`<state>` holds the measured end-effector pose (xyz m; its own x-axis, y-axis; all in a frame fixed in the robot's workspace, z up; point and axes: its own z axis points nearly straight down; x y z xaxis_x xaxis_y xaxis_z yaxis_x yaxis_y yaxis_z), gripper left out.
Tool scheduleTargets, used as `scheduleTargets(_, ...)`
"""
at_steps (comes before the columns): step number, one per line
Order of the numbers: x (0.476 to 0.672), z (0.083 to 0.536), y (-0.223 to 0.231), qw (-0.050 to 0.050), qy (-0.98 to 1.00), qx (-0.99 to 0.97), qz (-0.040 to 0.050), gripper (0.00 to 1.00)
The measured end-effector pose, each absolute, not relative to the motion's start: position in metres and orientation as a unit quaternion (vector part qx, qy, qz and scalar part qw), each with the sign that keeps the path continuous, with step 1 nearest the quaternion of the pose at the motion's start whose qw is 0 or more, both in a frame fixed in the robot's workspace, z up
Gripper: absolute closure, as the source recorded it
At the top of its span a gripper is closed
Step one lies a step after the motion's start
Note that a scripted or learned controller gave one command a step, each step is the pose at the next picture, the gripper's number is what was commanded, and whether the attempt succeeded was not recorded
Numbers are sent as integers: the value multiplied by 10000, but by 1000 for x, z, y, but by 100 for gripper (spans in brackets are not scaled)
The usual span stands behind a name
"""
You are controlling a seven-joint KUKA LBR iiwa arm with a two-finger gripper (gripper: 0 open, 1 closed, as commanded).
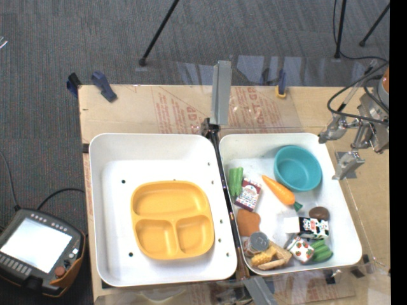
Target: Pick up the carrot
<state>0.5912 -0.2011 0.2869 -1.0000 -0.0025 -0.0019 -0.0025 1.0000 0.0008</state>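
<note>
Lying beside one teal bowl (pixel 297 168): one carrot (pixel 279 190).

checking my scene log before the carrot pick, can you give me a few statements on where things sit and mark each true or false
1. The carrot lies in the right bin. True.
2. The carrot sits inside the teal bowl. False: it lies on the bin floor beside the bowl, at its lower left.
3. The yellow divided plate is in the left bin. True.
4. The gripper holds the carrot. False: it is at the right bin's right edge, apart from the carrot.
</note>
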Motion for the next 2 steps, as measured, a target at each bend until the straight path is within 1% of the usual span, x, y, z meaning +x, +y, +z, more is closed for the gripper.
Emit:
scheduleTargets(1, 628, 123, -171, 6, 9980, -640, 6, 0)
scheduleTargets(2, 564, 86, -131, -11, 9992, -404, 13, 0)
